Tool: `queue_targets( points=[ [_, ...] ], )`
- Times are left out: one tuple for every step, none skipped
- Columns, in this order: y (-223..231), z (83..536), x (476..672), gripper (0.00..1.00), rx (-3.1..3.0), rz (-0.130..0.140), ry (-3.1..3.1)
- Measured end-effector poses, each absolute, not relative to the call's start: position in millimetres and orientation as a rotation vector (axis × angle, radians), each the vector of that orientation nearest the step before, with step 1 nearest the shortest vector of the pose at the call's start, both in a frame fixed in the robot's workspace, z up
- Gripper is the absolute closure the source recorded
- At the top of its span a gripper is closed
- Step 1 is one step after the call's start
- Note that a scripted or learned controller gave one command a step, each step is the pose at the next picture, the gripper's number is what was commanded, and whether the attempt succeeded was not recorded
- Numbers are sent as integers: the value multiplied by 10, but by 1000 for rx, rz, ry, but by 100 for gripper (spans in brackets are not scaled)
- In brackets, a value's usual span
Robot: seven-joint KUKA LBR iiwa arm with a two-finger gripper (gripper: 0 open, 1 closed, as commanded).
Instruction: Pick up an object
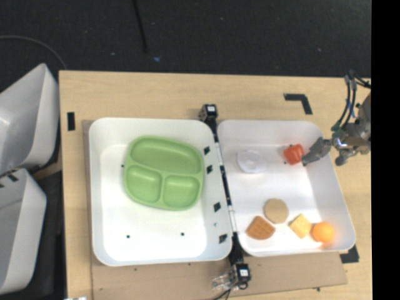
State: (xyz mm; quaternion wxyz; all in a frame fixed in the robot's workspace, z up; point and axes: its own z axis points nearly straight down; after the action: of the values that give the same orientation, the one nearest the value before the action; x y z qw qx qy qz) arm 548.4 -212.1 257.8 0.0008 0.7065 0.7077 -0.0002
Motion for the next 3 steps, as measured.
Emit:
queue_targets(
  points=[
    [-2132, 1943, 5470, 0, 2224, -5, 2223],
    [-2145, 1496, 5395, 0, 2224, -4, 2221],
    [-2153, 979, 5387, 0, 2226, -4, 2219]
  ],
)
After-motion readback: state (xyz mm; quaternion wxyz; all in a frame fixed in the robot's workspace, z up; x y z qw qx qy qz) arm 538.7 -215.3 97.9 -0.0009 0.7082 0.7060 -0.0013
